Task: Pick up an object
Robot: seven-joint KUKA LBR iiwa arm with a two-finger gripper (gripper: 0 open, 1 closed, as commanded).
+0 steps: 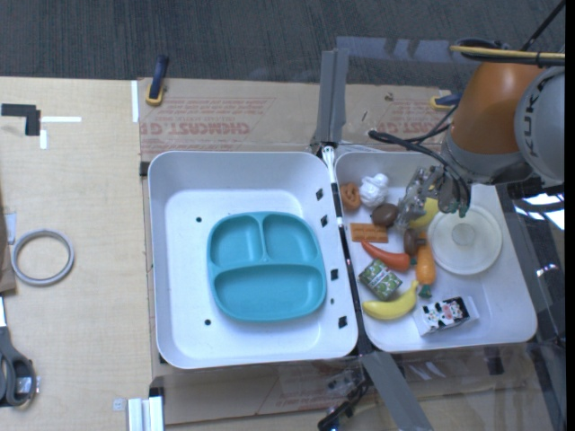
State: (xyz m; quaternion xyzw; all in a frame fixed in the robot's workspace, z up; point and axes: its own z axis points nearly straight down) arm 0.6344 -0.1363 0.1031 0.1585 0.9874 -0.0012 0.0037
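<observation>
The gripper [420, 196] is hovering over the food pile in the right bin [512, 317], right of frame centre. Its opening and any hold cannot be determined. No object is visibly lifted; the pick appears outstanding.

- You have bright, even light from overhead across the whole view; the pale wooden tabletop [72, 178] reads clearly with no deep shade.
- The two shallow white plastic bins [171, 268] run close to washed out, so their walls lose detail.
- The turquoise divided plastic plate [267, 266] shows soft sheen on its ridges and only faint shadow around its rim.
- The round clear plastic lid [464, 239] nearly melts into the white beneath it.
- The orange band of the grey arm [492, 97] carries a mild highlight and looks slightly soft.
- The small food items are a little blurred; the picture is coarse overall.
- The dark floor at the top is dim and grainy.
</observation>
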